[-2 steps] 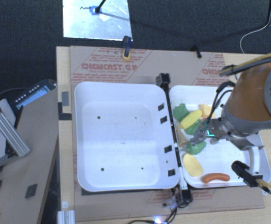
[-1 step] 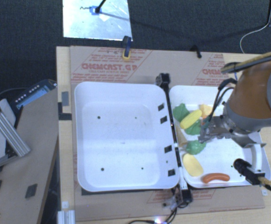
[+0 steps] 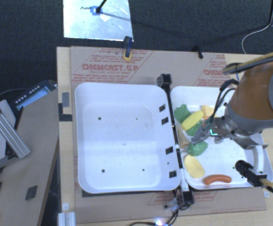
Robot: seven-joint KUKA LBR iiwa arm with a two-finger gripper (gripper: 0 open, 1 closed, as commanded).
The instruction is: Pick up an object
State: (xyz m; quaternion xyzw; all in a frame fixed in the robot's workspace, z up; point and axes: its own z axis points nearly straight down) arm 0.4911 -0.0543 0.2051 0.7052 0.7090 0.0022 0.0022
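Right bin [image 3: 230, 166]: sausage [image 3: 216, 179] lengthwise left-right, near front wall.

A single fixed camera looks down from above the bench [image 3: 141, 60] at a slant, far enough back to take in both the left bin [image 3: 122, 135] and the right bin [image 3: 230, 171]. The arm [image 3: 259, 98] enters from the right, and its bulk probably hides part of the right bin.
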